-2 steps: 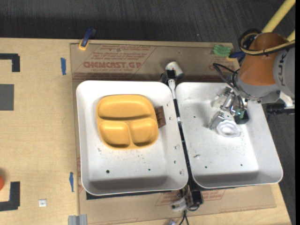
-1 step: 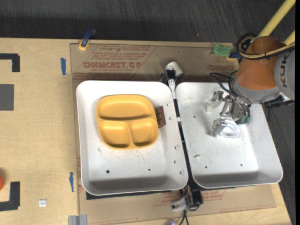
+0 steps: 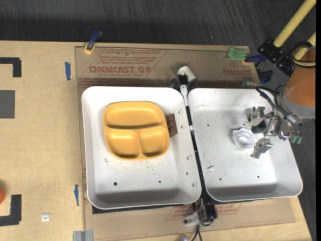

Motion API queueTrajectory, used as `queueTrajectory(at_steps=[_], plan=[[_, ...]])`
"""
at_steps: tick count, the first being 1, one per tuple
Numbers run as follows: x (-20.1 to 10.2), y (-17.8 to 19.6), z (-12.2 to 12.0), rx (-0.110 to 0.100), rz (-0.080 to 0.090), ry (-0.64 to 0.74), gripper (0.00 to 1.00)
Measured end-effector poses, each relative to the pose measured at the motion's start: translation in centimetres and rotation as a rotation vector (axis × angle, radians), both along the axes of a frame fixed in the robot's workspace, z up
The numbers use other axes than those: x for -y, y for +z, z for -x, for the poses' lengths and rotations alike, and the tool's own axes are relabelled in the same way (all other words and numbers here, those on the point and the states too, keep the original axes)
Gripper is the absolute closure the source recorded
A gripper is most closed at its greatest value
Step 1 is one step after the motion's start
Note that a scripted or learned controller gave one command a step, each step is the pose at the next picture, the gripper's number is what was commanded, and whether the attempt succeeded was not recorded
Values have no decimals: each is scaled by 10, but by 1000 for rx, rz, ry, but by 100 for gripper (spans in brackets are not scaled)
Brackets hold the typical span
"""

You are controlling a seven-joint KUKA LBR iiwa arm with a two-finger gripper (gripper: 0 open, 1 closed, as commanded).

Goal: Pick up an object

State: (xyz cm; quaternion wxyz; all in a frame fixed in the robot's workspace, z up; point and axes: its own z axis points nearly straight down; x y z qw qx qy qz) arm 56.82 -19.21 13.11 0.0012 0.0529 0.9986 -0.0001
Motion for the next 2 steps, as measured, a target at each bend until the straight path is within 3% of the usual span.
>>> queueTrajectory(at_steps=[1, 2], plan=[[-10, -46, -10, 0, -1, 105, 0], [-40, -45, -32, 5, 1, 556, 0]])
